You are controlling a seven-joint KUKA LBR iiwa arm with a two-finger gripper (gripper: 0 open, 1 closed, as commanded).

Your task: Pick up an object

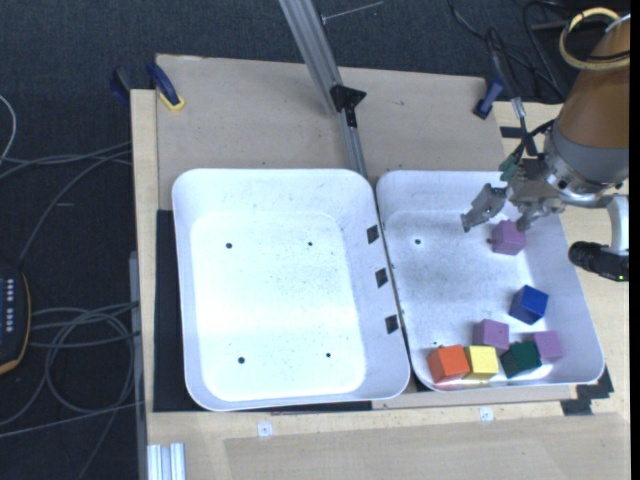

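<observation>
There are no words, numbers, labels or signs clear enough to read on anything here.

A robotics lab: a plywood bench (300, 118) clamped with blue clips (165, 86) carries two white bins (200, 193), loose cables (60, 328) trail over dark carpet (70, 28) on the left, and an aluminium camera pole (315, 43) rises at the far side.
</observation>
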